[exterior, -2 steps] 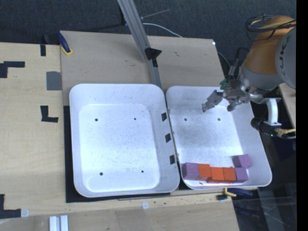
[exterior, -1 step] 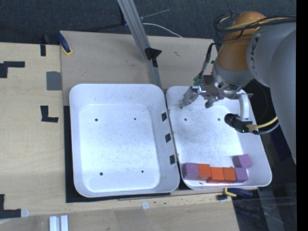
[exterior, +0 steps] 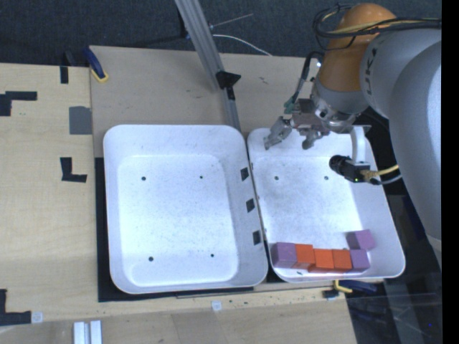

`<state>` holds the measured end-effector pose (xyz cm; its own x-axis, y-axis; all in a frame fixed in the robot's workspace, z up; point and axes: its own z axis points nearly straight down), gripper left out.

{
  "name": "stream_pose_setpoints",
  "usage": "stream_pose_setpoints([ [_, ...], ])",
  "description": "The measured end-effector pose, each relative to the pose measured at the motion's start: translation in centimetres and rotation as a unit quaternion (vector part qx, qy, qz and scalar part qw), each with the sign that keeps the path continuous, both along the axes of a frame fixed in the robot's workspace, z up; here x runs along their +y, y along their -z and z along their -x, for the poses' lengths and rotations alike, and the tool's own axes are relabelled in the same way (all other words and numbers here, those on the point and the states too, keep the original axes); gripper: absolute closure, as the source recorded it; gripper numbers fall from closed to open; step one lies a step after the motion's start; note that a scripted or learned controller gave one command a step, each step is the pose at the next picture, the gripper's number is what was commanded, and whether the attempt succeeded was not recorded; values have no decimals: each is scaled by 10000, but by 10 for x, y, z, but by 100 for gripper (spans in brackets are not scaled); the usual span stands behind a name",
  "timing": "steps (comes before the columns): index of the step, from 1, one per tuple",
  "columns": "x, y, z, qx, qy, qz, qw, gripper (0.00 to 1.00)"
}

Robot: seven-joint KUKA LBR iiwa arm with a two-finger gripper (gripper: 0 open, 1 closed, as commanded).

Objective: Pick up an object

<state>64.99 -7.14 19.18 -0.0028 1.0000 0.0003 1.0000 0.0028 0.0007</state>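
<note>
Blocks [exterior: 324, 256], purple and orange, packed in row against near wall of right bin [exterior: 301, 192]; gripper [exterior: 294, 136] spread open, nothing between fingers, hovering over bin's far rim, well apart from blocks; advice: travel to near wall, take end block, avoid wall contact.

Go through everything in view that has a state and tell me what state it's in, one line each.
Gripper: open, nothing between its fingers, over the far edge of the right bin.
Blocks: purple and orange, lying packed in a row along the right bin's near wall, untouched.
Right bin: flat on the bench, holding the blocks.
Left bin: flat on the bench beside the right bin.
</note>
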Motion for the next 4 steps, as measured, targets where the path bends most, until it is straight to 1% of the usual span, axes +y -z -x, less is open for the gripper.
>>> stream_pose_setpoints([
  [1, -33, 32, -9, 21, 23, 13, 10000, 0],
  [2, 22, -2, -22, -9, -18, -5, 10000, 0],
  [3, 92, 0, -2, 18, -26, -9, 10000, 0],
  [4, 94, 0, 33, 28, 11, 7, 10000, 0],
])
